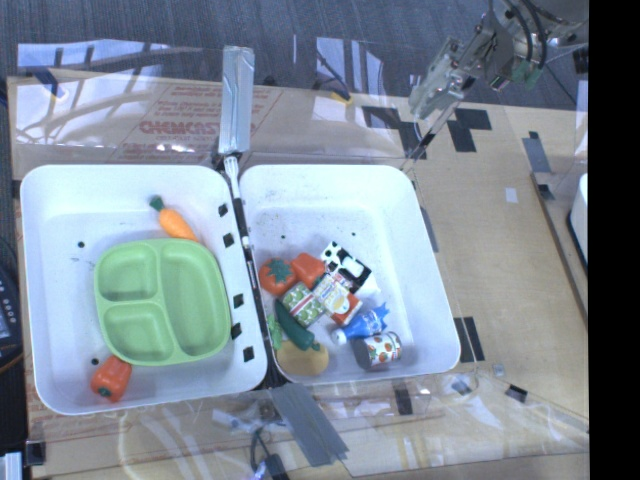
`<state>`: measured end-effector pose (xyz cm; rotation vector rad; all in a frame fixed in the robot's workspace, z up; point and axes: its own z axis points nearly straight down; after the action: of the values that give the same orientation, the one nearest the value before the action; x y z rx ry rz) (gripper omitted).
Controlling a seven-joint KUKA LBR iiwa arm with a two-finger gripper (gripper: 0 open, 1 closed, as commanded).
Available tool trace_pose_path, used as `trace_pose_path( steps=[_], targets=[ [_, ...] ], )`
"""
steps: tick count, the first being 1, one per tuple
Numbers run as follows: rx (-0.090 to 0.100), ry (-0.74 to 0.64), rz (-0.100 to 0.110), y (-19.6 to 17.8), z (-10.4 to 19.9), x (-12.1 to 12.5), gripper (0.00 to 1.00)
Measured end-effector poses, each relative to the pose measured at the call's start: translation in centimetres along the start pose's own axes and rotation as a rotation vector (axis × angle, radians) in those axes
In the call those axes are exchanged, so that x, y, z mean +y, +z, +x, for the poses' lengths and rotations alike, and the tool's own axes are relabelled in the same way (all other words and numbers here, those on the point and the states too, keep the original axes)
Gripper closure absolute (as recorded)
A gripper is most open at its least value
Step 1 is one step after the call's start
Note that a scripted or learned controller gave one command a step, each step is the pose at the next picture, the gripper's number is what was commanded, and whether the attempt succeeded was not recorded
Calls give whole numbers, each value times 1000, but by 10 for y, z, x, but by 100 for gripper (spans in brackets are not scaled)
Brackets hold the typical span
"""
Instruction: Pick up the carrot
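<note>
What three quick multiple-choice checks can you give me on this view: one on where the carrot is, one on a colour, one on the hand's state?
1. Where is the carrot?
A. in the left bin, at the plate's far edge
B. in the right bin's pile
C. on the bench

2. What colour is the divided plate?
A. white
B. green
C. blue

3. Where is the hand?
A. closed on the carrot
B. inside the left bin
C. above the right bin's far right corner, away from the carrot

Answers: 1 A, it lies beside the plate in the left bin; 2 B, the plate is light green; 3 C, the hand hangs by that corner.
</note>
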<state>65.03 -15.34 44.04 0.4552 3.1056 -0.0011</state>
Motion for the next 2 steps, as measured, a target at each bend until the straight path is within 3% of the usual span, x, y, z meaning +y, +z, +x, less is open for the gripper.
trace_pose_path(
  steps=[1,2],
  targets=[
    [2,-405,-1,-1,1,-21,100],
    [4,-381,0,-1,36,-26,100]
  ],
)
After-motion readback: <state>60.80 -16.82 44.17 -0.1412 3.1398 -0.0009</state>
